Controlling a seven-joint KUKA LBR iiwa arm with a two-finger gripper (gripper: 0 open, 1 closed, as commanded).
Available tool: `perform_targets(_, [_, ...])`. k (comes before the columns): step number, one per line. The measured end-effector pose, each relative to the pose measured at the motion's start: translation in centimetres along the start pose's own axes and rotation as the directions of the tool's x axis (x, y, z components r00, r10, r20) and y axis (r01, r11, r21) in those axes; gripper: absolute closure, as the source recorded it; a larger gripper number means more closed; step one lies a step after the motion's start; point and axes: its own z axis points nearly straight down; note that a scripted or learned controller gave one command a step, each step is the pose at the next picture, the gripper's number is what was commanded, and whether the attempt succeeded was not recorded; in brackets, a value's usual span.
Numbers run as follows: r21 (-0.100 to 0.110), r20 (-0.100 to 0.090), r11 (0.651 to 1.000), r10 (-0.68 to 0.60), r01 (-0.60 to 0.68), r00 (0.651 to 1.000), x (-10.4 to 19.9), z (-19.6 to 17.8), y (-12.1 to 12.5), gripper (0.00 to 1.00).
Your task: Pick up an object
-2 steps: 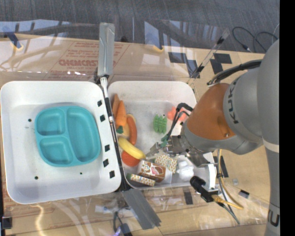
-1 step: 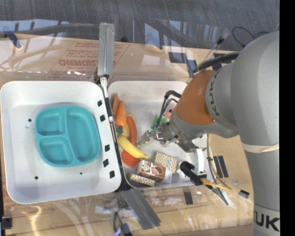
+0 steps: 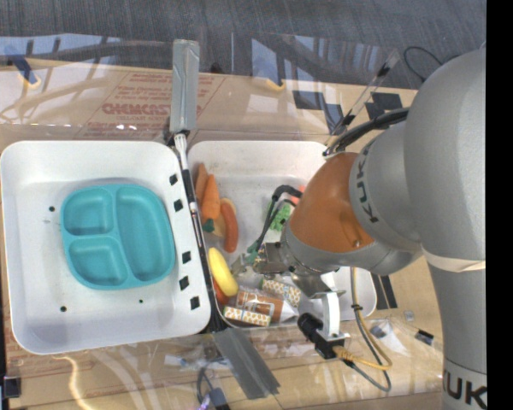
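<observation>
While bent low over right bin (image 3: 239, 156), arm (image 3: 385, 203), tool seemingly hidden

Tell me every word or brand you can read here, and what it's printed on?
"KUKA": the grey arm, running sideways beside the orange band.
"KU": the arm's lower body, cut off by the frame edge.
Red print on the cardboard behind the bins: too faint and glared to read.
Snack packets: print too small.

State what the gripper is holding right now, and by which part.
It cannot be told. The gripper is down in the right bin among the carrots, banana and snack packets, with the wrist covering its tip.
</observation>
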Motion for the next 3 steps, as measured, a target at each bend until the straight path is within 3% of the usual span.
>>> perform_targets(1, [0.0, 0.0, 1.0, -0.03, 0.03, 1.0, -0.7, -0.1, 9.8, 0.0])
perform_targets(2, [0.003, -0.001, 0.999, -0.035, 0.035, 0.999, -0.6, -1.0, 9.8, 1.0])
perform_targets(3, [-0.004, 0.001, 0.988, -0.156, 0.156, 0.988, 5.0, -10.3, 13.5, 1.0])
